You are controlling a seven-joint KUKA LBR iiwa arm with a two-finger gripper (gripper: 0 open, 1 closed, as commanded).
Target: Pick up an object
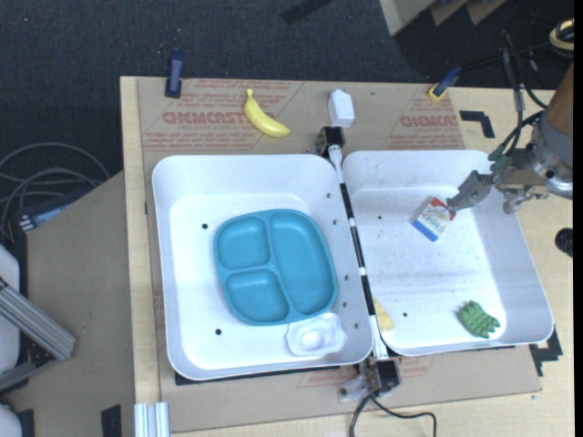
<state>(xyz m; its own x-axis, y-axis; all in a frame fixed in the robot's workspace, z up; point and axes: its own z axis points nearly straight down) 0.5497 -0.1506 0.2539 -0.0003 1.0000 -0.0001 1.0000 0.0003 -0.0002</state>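
In the right bin (510, 244) a small white packet with blue and red print (432, 219) lies near the back middle. My gripper (475, 189) reaches in from the right edge, and its grey tip sits just right of and above the packet, very close to or touching its top corner. A green knobbly object (478, 319) rests near the front right corner of the same bin.
The left bin (182, 198) holds a blue divided plate (271, 265) and a small white cup (312, 338) at its front. A yellow banana (264, 116) and a white block (341, 106) lie on the bench behind the bins. A small yellow scrap (383, 318) sits by the divider.
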